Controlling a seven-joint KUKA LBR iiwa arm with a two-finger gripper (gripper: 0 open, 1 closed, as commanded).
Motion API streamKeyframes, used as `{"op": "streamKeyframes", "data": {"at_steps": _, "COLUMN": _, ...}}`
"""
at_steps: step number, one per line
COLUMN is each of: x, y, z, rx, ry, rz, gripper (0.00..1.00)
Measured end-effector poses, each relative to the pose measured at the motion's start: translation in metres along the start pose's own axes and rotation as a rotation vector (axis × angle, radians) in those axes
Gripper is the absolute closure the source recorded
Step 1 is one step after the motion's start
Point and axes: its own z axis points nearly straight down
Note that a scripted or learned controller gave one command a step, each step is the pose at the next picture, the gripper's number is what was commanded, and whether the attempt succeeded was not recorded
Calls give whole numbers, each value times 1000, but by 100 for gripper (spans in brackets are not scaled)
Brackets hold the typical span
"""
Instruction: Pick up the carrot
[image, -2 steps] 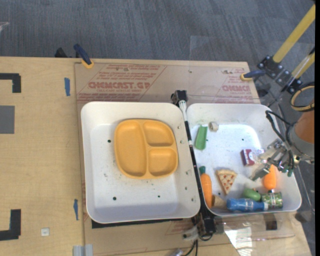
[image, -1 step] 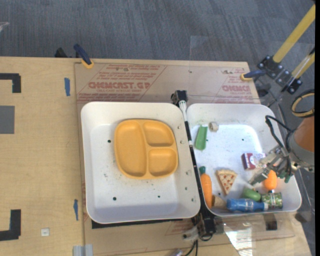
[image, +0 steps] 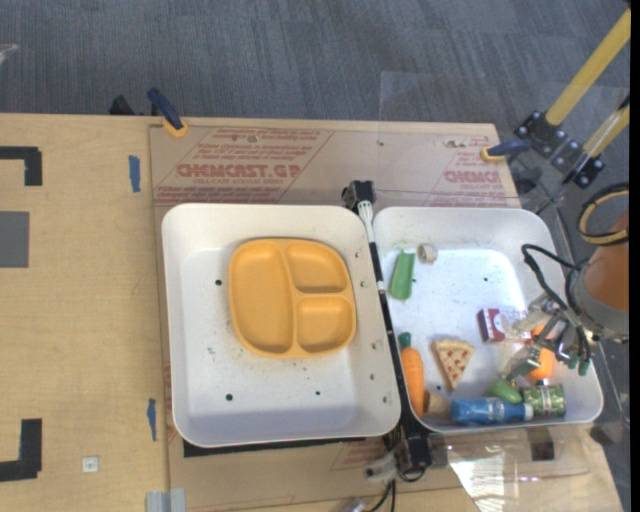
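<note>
The carrot (image: 411, 371), orange with a green top, lies lengthwise by the left wall of the right bin (image: 470, 228), close to the front. My gripper (image: 541, 349) hangs low over the right side of that same bin, well to the right of the carrot and apart from it. Cables and small objects crowd around the gripper, and a small orange piece (image: 541, 366) shows just beneath it. The pizza slice (image: 453, 361) lies between the carrot and the gripper.
A green stick (image: 402, 275), a small round bit (image: 427, 254), a red packet (image: 491, 324), a blue bottle (image: 486, 410) and a green can (image: 546, 402) share the right bin. The left bin (image: 190, 330) holds a yellow divided plate (image: 292, 297).
</note>
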Motion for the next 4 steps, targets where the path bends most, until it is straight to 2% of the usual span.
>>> {"op": "streamKeyframes", "data": {"at_steps": 1, "x": -62, "y": 13, "z": -95, "rx": 4, "ry": 42, "rz": 219, "gripper": 0}}
{"op": "streamKeyframes", "data": {"at_steps": 2, "x": -69, "y": 18, "z": 2, "rx": 0, "ry": 37, "rz": 168, "gripper": 0}}
{"op": "streamKeyframes", "data": {"at_steps": 3, "x": -56, "y": 20, "z": 5, "rx": 2, "ry": 21, "rz": 241, "gripper": 0}}
{"op": "streamKeyframes", "data": {"at_steps": 4, "x": -44, "y": 8, "z": 17, "rx": 7, "ry": 49, "rz": 303, "gripper": 0}}
